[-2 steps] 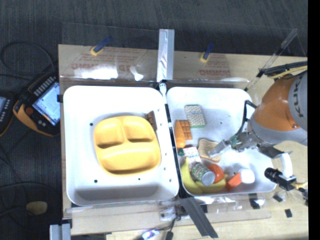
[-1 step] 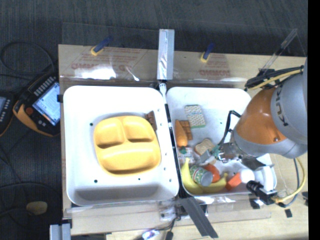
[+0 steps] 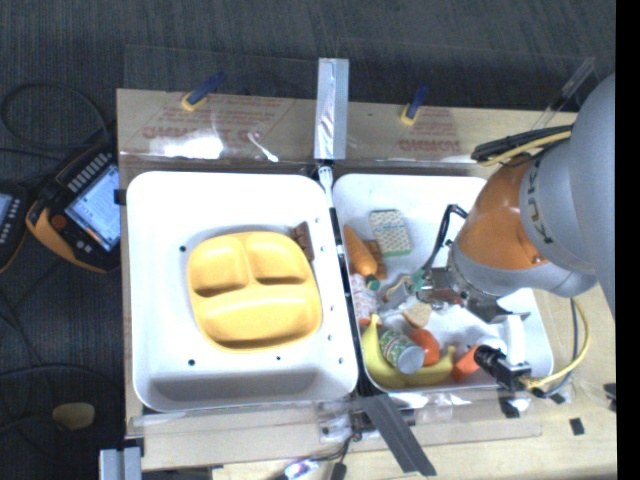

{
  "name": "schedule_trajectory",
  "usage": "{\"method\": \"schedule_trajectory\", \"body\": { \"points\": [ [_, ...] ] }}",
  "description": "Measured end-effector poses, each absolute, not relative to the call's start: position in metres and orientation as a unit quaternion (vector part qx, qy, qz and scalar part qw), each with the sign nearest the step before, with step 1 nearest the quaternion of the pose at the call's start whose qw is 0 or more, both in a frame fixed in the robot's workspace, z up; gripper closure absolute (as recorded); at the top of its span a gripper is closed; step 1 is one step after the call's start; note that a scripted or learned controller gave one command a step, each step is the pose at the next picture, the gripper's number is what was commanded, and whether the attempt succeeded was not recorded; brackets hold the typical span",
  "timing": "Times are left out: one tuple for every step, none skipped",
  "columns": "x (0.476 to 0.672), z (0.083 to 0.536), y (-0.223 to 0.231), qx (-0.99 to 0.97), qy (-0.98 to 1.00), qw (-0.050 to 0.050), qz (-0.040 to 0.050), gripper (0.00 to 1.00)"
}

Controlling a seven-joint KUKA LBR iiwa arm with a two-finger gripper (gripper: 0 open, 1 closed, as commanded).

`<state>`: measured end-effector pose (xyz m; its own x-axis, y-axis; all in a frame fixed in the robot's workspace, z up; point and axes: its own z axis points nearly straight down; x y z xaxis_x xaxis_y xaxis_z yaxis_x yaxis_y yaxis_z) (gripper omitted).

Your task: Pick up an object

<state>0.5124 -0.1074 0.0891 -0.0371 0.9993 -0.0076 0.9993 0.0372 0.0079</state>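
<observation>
The right bin (image 3: 470,193) holds a heap of toy food. An orange carrot (image 3: 361,252) lies by its left wall, with a pale green speckled block (image 3: 389,231) behind it. A yellow banana (image 3: 385,366) curves along the front, and on it lie a small can (image 3: 399,350) and a red tomato-like piece (image 3: 428,345). A beige wedge (image 3: 417,315) sits in the middle. My gripper (image 3: 415,290) reaches in from the right, low over the heap, just above the beige wedge. The wrist hides what lies under it.
The left bin (image 3: 150,228) holds a yellow divided tray (image 3: 254,286) with a small brown item (image 3: 302,238) at its back right corner. A metal bar (image 3: 332,108) stands behind the wall between the bins. A handheld controller (image 3: 85,213) lies off the bench at the left.
</observation>
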Motion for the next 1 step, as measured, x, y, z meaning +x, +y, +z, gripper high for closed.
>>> {"method": "schedule_trajectory", "body": {
  "points": [
    [0.5129,0.0984,-0.1071,0.694,0.720,0.005,0.0006,1.00]
  ]
}}
